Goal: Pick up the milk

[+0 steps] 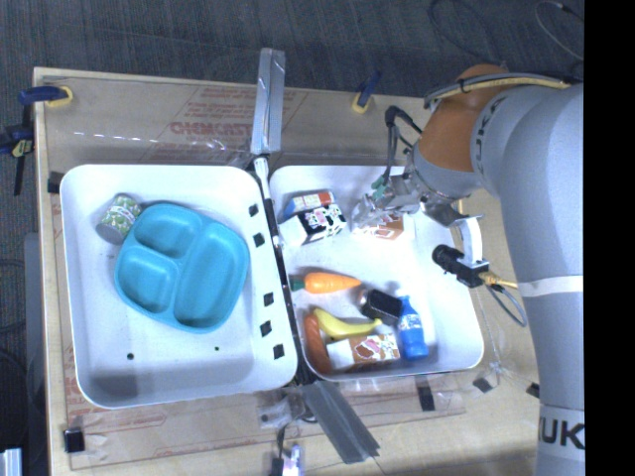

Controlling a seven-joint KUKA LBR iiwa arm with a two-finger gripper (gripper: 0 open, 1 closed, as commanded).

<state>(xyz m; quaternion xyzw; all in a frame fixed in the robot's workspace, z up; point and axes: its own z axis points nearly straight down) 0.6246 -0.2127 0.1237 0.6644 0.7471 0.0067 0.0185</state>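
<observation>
Dark carpet surrounds the bench [119,97], and on it I see the two white bins side by side. My gripper [380,204] hangs over the far part of the right bin [466,340], below the orange band [448,137] of the arm. It sits low among clutter, and I cannot tell whether it is apart, together or clamped on anything.

I take the milk [319,216] to be the small black-and-white cow-patterned carton, lying just beside the gripper, on the side toward the divider between the bins. A small brown-and-white item [389,227] lies right at the gripper, on its near side; I cannot tell if they touch.

Nearer to me than the gripper are a carrot [331,284], a banana [342,323], a black object [383,305], a blue bottle [412,331] and a flat red-and-white box [365,349], all crowded together.

Well away from the gripper, beyond the divider, the left bin [94,365] holds a blue divided plate [184,266] with a greenish can [117,216] touching its far corner.
</observation>
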